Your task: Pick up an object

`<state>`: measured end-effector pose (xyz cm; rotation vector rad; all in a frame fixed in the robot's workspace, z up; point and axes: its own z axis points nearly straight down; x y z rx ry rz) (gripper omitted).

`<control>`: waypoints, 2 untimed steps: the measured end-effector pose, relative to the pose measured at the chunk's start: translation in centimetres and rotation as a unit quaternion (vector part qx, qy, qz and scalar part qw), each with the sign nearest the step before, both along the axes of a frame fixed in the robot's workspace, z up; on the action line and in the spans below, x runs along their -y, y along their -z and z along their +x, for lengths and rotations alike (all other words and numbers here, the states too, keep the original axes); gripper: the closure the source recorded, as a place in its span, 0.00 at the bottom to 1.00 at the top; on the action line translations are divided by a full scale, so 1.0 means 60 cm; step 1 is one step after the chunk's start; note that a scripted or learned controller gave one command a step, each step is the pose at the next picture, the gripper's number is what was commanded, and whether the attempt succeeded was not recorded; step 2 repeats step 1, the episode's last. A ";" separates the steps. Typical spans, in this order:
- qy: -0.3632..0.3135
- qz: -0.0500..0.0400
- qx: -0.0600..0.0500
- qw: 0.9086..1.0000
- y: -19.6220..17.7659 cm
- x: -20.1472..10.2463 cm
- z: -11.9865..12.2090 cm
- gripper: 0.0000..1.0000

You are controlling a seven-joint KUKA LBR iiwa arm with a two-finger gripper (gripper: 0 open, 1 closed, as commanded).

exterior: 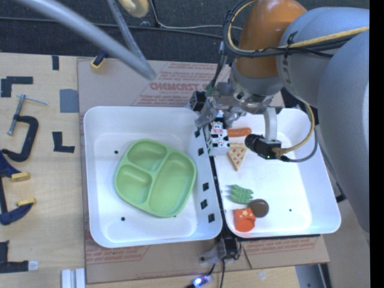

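The gripper hangs below the orange band over the far left corner of the right bin, next to the divider between the bins. Just right of it lie an orange carrot-like piece and a tan cheese-like wedge. Nearer the front of that bin sit a green leafy toy, a brown round piece and a red piece. I see nothing held between the fingers.
The left bin holds a green divided plate. A cardboard sheet lies under both bins. Clamps rest on the bench at the left. A grey metal bar crosses the upper left.
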<state>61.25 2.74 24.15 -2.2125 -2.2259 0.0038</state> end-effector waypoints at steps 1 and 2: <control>0.001 -0.001 0.000 1.000 0.026 -0.080 0.009 1.00; 0.001 -0.001 0.000 1.000 0.026 -0.080 0.009 1.00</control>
